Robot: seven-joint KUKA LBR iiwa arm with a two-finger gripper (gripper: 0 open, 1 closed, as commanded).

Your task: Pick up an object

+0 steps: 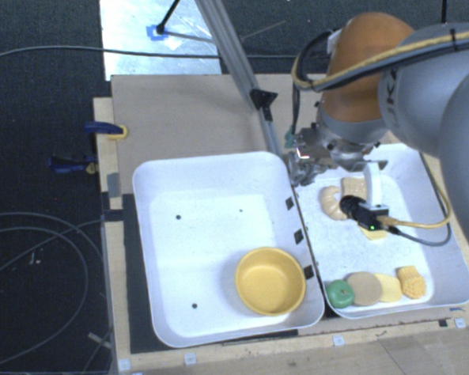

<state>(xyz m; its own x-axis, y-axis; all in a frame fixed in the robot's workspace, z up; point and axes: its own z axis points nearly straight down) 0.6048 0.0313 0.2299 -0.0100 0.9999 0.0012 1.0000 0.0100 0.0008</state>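
Hovering gripper, eleven o'clock in right bin; its grip cannot be told.
Pale pastry is lying at four o'clock.

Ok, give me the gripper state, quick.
Gripper: cannot be told whether open or closed; it sits low at the right bin's edge, next to the left bin.

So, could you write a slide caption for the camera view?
KUKA gripper at the far edge of the right bin; a yellow bowl lies in the left bin.
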